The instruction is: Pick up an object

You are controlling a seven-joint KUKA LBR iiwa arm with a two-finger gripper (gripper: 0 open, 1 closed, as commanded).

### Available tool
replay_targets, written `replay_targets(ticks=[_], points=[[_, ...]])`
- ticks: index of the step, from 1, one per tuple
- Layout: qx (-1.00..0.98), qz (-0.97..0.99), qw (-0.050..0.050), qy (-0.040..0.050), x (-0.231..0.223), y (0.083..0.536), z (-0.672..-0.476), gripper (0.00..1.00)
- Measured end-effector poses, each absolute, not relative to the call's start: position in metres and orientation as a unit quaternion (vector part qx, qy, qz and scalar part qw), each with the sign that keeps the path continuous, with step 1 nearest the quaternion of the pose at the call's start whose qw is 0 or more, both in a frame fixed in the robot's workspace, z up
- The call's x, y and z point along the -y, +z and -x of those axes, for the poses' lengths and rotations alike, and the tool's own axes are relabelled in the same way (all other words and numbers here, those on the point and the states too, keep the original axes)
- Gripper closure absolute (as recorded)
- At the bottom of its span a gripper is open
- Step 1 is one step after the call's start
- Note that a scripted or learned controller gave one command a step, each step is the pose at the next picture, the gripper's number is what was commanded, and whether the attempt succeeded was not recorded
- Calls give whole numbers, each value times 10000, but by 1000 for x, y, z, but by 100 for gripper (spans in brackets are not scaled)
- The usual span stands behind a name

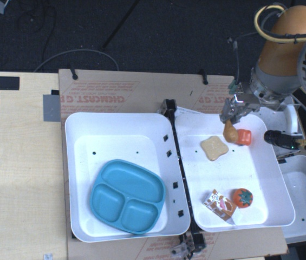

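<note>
**Hovering at the back of the right bin, just above a small brown piece**

Looking down from the fixed camera, the grey metal two-finger gripper (234, 112) hangs over the far edge of the right shallow white plastic bin (280, 199), reached in from the right under the arm's orange band. Whether the fingers are spread or pressed together I cannot tell; the tips are dark and blurred against the bin wall, and nothing shows clearly between them.

The nearest candidate is a small brown rounded toy piece (230, 132), lying just below the gripper in this view, so close that contact cannot be ruled in or out. Touching its right side is a small orange-red block (244, 137). A tan bread-slice-shaped piece (214, 147) lies near, down and to the left, flat on the bin floor, its long axis running roughly left to right with a slight tilt.

Well apart, at the near end of the same bin, sit a red round tomato-like toy (242, 197) and, just beside it, a small printed white-and-red packet (219, 204).

My judgement is that a short drop suits the brown piece best. Room is tight there: the back wall is close behind and the orange-red block crowds one side, while the bread piece has open floor around it.

The left white bin (77, 145) carries a blue three-compartment plastic tray (127, 195), far from the gripper, on the cardboard-covered worktop (120, 91).
</note>
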State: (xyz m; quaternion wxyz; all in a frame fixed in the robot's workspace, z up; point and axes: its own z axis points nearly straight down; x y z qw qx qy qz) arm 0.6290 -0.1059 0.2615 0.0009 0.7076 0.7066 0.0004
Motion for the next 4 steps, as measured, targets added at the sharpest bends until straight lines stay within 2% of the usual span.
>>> replay_targets(ticks=[1,4], points=[[-7087,-7055,-22,-7,45,248,-627,100],[-7082,-7061,-9,-10,-89,237,-636,100]])
